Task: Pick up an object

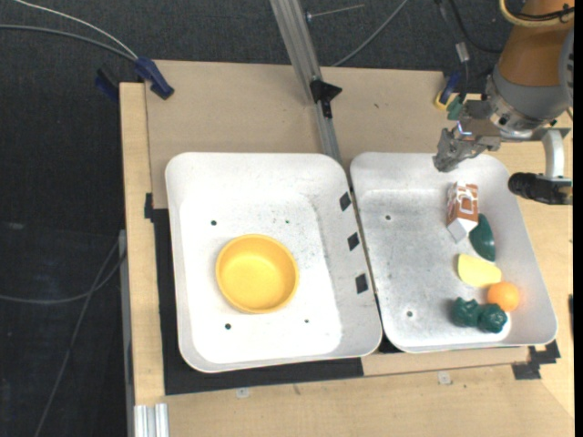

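Observation:
My gripper (446, 157) hangs over the far edge of the right bin (410, 271), just up and left of a small brown and white carton (461, 206). Nothing shows between its fingers. Below the carton along the bin's right side lie a dark green piece (483, 236), a yellow piece (477, 269), an orange ball (503, 296) and a dark green lumpy toy (478, 315). A yellow bowl (256, 272) sits in the left bin (196, 208).
A metal pole (301, 53) slants up from between the bins at the back. Blue clamps (155, 78) hold the bench's far left corner. Black clips (355, 239) mark the seam between the bins. Cables trail over the dark floor.

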Controlling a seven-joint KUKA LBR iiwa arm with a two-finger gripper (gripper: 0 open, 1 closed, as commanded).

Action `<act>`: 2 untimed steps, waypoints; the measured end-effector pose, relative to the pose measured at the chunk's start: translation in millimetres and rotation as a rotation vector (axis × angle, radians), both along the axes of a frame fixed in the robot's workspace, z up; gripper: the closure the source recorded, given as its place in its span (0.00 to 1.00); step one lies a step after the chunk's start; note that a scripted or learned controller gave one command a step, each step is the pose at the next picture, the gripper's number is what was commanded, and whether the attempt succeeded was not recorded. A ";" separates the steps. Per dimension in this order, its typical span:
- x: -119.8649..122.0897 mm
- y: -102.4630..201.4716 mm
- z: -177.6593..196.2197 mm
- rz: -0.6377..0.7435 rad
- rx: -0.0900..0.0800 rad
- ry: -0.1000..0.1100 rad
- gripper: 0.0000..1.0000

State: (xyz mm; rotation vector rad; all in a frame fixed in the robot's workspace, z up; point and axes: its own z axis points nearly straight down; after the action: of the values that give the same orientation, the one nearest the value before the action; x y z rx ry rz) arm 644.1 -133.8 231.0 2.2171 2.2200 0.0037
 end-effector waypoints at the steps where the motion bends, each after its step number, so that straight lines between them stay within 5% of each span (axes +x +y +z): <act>1: 4.5 54.4 12.9 0.004 0.003 -0.002 1.00; 2: 2.3 104.8 3.0 0.003 0.005 0.013 1.00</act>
State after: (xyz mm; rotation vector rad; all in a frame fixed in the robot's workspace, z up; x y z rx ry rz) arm 646.5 -29.0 234.0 2.2229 2.2323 -0.0054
